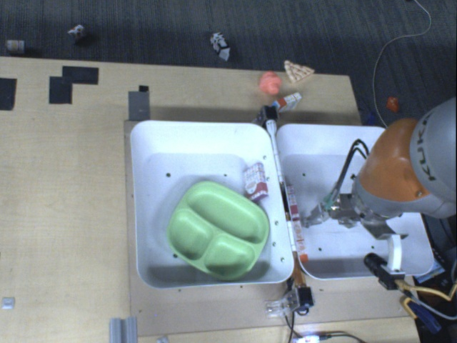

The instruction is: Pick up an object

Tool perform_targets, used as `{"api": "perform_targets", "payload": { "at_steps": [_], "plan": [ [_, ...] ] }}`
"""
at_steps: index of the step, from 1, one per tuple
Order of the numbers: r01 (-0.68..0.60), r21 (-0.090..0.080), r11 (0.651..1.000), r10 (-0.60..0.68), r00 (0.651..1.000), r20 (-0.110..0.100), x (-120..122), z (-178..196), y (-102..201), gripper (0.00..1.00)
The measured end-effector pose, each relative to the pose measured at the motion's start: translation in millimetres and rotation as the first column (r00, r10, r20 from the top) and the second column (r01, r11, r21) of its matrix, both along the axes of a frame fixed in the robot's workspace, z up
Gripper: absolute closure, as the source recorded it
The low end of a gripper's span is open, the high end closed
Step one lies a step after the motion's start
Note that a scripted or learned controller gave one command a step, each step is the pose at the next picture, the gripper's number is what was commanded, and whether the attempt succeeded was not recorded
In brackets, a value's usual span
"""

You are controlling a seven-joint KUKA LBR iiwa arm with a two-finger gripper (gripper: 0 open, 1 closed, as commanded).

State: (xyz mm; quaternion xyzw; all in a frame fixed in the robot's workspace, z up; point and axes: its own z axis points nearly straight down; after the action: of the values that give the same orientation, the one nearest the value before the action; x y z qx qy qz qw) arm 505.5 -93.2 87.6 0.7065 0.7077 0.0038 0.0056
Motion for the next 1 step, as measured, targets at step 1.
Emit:
{"api": "perform_targets", "payload": {
  "at_steps": [1],
  "plan": [
    [-0.001, 0.001, 1.000, 0.001, 1.000, 0.002, -8.4, 0.1, -7.4, 0.00]
  ]
}}
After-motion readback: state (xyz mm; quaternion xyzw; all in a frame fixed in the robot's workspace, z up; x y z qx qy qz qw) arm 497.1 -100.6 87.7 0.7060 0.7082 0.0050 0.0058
